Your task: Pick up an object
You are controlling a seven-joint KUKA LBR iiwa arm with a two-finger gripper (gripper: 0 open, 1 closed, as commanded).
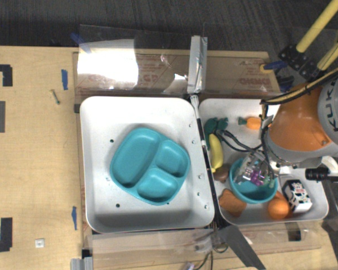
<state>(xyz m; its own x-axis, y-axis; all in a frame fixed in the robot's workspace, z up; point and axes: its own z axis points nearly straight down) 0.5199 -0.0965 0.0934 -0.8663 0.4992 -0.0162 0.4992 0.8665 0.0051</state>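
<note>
The jaws (pixel 254 174) are hanging over a small teal bowl (pixel 252 191) in the right bin (pixel 318 211); I cannot tell how they are set. Crowding the bowl are a yellow banana (pixel 215 151) along the bin's left wall, a dark green item (pixel 216 125) at the banana's far end, one brown object (pixel 232 202) and one orange fruit (pixel 279 208) by the near edge, and a small white toy (pixel 298 196). Another orange piece (pixel 252 122) is sitting near the far wall. The left bin (pixel 96 151) is holding one teal divided plate (pixel 150 165), with bare floor all round it.
</note>
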